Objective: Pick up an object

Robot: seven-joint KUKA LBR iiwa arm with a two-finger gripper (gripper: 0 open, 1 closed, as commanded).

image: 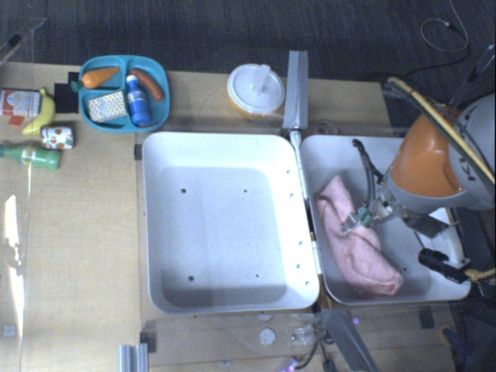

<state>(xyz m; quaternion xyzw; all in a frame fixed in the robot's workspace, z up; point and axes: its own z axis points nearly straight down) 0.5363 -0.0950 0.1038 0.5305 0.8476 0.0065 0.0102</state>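
1. the pink cloth [353, 242] lies crumpled in the right bin [434, 289], along its left side, stretching from 11 o'clock down to 5 o'clock.
2. the claw [361, 218] sits low at the cloth's upper right edge, touching or just above it; the bulk of the cloth spreads toward 6 o'clock of the claw.
3. whether the claw is open or closed cannot be told.
4. the left bin [225, 223] lies at 9 o'clock of the claw on the tabletop [77, 246].
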